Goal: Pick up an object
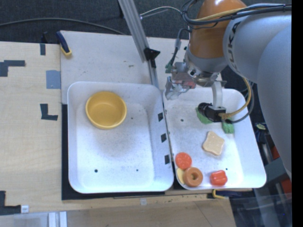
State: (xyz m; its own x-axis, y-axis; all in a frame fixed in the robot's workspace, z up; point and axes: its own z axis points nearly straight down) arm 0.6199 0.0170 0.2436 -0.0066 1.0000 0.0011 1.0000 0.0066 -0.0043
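Fingers (173, 91) low over the right bin's (246, 126) far corner, their spread impossible to tell, bread slice (213, 143) well beyond them.

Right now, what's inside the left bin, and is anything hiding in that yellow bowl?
The left bin holds one yellow bowl, near its back left corner. The bowl's visible interior looks bare; its near inner wall is hidden behind the rim.

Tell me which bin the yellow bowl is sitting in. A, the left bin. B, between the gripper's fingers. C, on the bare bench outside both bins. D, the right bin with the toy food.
A: the yellow bowl rests in the upper left part of the left bin, apart from the bread slice and donut in the right bin.
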